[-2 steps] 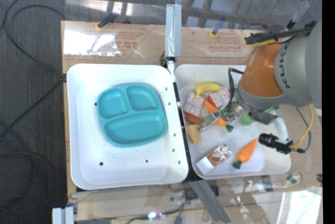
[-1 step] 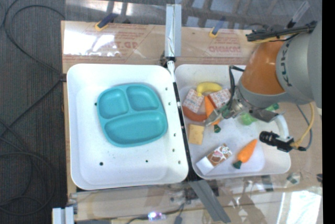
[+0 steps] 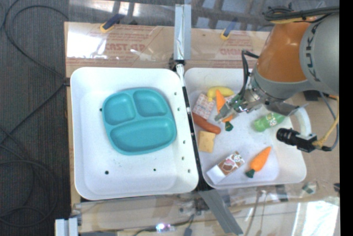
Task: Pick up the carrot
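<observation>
Tool [image 3: 226, 114] grips carrot [image 3: 220, 101] — banana [image 3: 219, 91], sausage [image 3: 206, 124] crowd beside it.

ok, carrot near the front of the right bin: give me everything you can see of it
The carrot looks like a plastic toy: a smooth orange tapered body with a small dark green stub at its thick end. It lies flat on the floor of the right bin, near the front, on a slant: tip toward upper right, green end toward lower left. Nothing touches it; the small carton lies close on its left, apart. The gripper is farther back in the bin, well clear of it.
</observation>
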